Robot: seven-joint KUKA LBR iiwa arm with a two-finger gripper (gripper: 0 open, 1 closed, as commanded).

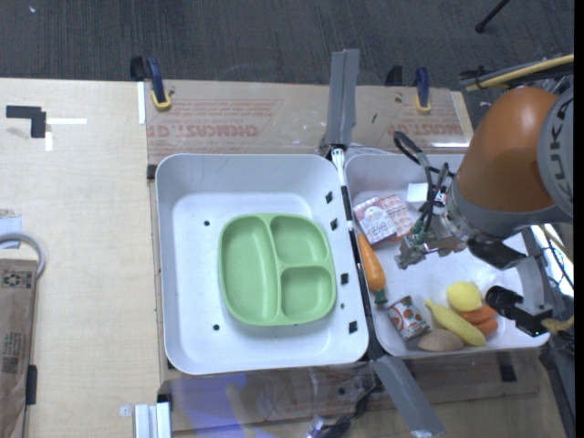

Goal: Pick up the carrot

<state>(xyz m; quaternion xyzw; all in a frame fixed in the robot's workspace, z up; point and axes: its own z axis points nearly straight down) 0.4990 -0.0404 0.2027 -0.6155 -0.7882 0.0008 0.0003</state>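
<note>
The carrot [370, 263] is orange with a green stub at its lower end. It lies lengthwise against the left wall of the right bin [511, 347]. My gripper [412, 249] hangs over the middle of that bin, a short way to the right of the carrot and apart from it. Nothing shows in its grasp. The arm's orange band [509, 144] rises behind it at the right.
A wrapped food pack [383, 219] lies just above the carrot. A small can [408, 318], a banana [456, 325], a lemon [464, 295], a red-orange item [481, 317] and a potato [441, 340] crowd the bin's lower part. The left bin [182, 245] holds a green divided plate [276, 267].
</note>
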